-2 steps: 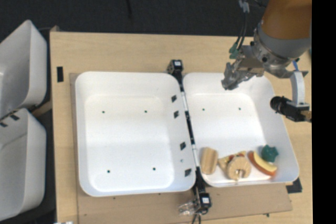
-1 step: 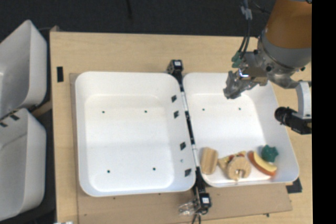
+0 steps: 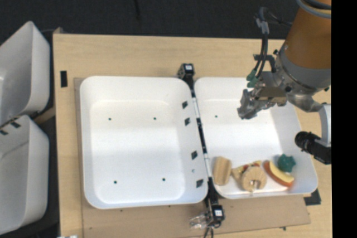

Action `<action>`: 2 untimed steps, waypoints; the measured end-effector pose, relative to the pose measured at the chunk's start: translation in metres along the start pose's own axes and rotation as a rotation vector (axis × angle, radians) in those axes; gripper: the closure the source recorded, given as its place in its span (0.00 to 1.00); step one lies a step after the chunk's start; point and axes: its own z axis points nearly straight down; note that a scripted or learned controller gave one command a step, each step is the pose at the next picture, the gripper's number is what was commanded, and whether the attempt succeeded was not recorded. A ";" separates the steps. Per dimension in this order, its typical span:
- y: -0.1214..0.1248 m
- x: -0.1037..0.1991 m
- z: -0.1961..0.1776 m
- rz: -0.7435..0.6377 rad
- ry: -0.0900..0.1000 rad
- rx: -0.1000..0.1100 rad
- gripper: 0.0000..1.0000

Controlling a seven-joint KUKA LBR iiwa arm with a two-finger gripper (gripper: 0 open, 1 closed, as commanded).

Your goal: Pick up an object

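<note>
Wooden block [image 3: 221, 170], toy pieces [image 3: 254, 175], apple slice [image 3: 279, 174] along right bin's [image 3: 234, 131] near wall.

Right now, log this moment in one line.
gripper: above right bin, nothing seen held | objects: clustered at right bin's near edge | left bin

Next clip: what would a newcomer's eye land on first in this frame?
Most likely the big grey and orange arm entering from the right, its claw hanging over the bare upper part of the right bin. Next, the small huddle of objects along that bin's near edge: a tan block, a wooden piece, an apple slice and a small green piece. The left bin sits alongside.
</note>
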 end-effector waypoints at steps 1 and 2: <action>0.003 0.021 0.149 0.003 -0.001 0.015 1.00; 0.005 0.020 0.141 0.008 -0.001 0.001 0.00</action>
